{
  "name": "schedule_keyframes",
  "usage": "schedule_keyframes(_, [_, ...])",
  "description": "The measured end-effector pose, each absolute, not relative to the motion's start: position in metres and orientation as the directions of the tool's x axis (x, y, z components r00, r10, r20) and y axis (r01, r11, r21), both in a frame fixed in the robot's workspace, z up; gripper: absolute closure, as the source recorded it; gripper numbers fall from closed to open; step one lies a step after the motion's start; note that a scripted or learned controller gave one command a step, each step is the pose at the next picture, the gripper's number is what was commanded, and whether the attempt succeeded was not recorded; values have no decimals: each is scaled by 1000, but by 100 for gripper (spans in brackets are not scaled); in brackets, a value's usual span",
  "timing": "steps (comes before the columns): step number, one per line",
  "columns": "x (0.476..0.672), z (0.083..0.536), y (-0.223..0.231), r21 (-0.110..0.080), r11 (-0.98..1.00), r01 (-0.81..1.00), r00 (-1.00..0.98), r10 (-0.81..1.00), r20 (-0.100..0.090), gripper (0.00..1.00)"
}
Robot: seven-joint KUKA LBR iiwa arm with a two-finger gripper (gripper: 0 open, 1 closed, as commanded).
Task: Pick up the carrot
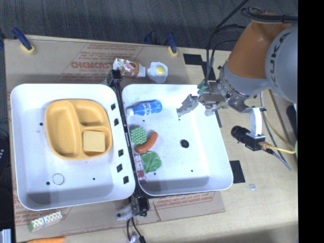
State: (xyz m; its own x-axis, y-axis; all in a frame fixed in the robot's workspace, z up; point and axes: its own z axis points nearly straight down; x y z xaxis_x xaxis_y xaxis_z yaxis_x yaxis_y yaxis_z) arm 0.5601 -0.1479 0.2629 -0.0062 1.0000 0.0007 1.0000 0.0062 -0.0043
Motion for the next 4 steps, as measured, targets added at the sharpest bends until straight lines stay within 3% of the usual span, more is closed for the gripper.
schedule_keyframes(1, [589,132,-114,-8,-156,988,156,988,1,0])
schedule_keyframes(2, [563,91,-96,-7,-395,919,395,919,0,0])
schedule_keyframes(3, [641,161,-146,-1,-348,938,348,938,0,0])
schedule_keyframes(4, [590,92,-111,-8,-650,760,650,760,-2,0])
